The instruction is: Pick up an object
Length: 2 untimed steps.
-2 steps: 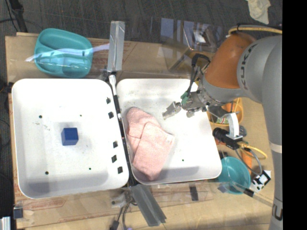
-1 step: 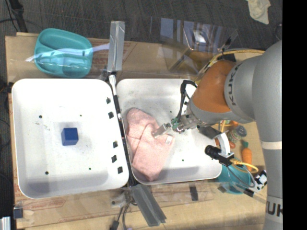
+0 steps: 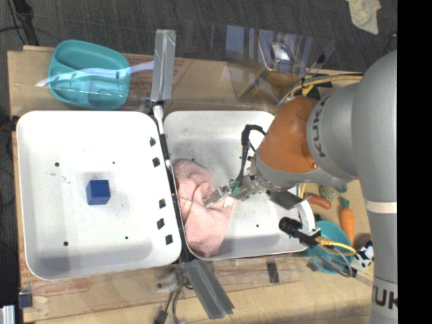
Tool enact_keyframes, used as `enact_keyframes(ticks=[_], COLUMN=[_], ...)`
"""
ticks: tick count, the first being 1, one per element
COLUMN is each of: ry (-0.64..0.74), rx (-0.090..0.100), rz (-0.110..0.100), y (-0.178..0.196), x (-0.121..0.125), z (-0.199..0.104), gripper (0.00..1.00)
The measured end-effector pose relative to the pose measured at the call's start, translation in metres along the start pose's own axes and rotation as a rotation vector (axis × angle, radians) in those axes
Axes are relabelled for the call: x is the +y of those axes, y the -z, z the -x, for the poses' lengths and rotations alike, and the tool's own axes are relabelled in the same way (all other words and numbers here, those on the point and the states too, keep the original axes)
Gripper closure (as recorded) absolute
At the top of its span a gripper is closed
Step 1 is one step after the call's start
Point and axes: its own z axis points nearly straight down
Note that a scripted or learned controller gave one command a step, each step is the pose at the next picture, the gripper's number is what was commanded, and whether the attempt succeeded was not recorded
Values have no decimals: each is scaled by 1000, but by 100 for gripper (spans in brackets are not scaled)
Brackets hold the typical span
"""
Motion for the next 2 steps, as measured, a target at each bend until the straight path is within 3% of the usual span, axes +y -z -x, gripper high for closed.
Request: enact_keyframes(ticks=[1, 2], ry=[5, -196], rx=[-2, 0], rz=[1, 0], y=[11, 100], x=[1, 43], z=[1, -46], gripper=[100, 100])
